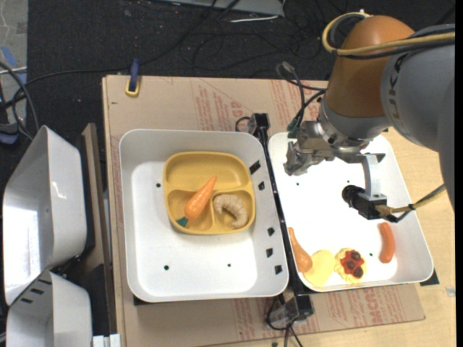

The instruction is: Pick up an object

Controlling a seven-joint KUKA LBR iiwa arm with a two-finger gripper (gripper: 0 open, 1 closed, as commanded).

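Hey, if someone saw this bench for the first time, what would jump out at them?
Probably the grey arm with its orange band, looming over the right white bin with its pincer near that bin's upper left corner. Next, the yellow divided plastic plate in the left white bin, holding an orange toy carrot and a pale curled shrimp-like piece.
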